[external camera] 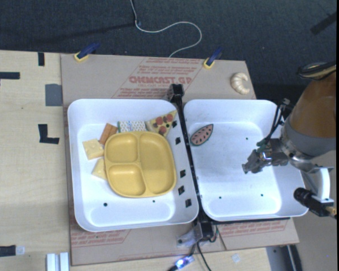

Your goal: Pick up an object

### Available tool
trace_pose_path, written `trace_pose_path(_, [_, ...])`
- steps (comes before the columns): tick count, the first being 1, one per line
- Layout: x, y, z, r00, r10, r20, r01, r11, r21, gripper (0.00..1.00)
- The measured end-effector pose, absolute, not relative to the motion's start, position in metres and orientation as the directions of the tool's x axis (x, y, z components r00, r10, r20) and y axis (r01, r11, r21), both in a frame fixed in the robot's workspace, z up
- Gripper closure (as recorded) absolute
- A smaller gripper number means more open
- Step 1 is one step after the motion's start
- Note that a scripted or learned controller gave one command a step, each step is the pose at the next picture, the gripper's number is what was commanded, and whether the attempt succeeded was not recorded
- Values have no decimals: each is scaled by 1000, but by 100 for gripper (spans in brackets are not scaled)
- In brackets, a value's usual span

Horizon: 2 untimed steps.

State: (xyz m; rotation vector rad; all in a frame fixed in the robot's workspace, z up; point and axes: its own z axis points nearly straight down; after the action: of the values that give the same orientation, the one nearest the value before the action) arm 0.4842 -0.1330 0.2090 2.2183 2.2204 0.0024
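Bench front: two white bins sit side by side on a brown cardboard sheet, and a dark clip with a small blue light shows at the bottom edge where they meet.
Left bin (79,168): one yellow divided plate (140,164) with three compartments lies flat in the middle, covering most of the floor.
Half-hidden pieces: two pale yellow cheese-like wedges (94,149) poke out from under the plate's left edge, and how much of them lies beneath is impossible to say.
Behind the plate: one orange cracker-shaped piece (108,132), one pale speckled piece and one pizza-like slice (163,123) crowd the far wall, all partly overlapped, shapes hard to read.
Right bin (237,205): one watermelon slice toy (201,135), red with dark seeds, lies alone near the far left corner, just beside the divider.
Gripper (253,165): it's low over the right bin's right half, well apart from the watermelon slice; dark and blurred, nothing seen between the fingertips, and whether it's spread or closed I cannot tell.
Arm (316,117): grey with an orange band, cut off by the right edge.
Far edge of cardboard: two clamps, blue and yellow, one at each far corner (86,51).
Beyond the bins: one small beige shell-like object (241,83) rests on the cardboard.
Farthest: one thin white cable (169,30) loops across the dark floor.
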Motion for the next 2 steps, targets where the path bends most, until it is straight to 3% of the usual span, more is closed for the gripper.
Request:
trace_pose_path(1, [485,-132,225,-2,1000,0,1000,2,0,100])
trace_pose_path(2, [525,-92,215,-6,1000,2,1000,6,-1,100])
